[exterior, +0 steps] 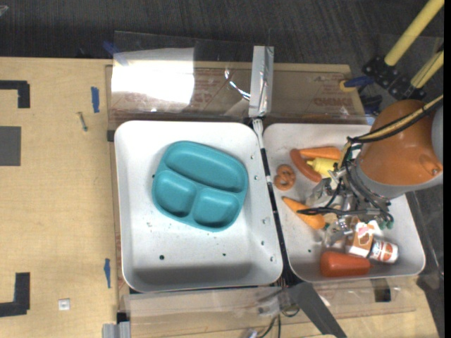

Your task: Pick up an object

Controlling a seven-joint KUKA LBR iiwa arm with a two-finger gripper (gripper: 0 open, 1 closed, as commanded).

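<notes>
A pale wooden desk [49,210] carried two shallow white bins side by side, with dark carpet beyond its far edge. Nearest the camera in the right bin [412,259] lay a red sausage-like toy [344,263], and just behind it a small red-and-white bottle [373,245] on its side. Both looked light, stiff and smooth, so likely slippery; the toy's rounded middle seemed the better place to close on. The gripper [337,210] hung over the bin's middle amid its cables, and whether it was parted or closed could not be told. Just left of it sat an orange wedge [308,215], farther back a small brown round piece [285,177], then a carrot [317,155] with a yellow piece [323,166] touching it; all seemed hard plastic play food, light and not fragile. The left bin [134,245] held a teal divided plate [200,184].
</notes>
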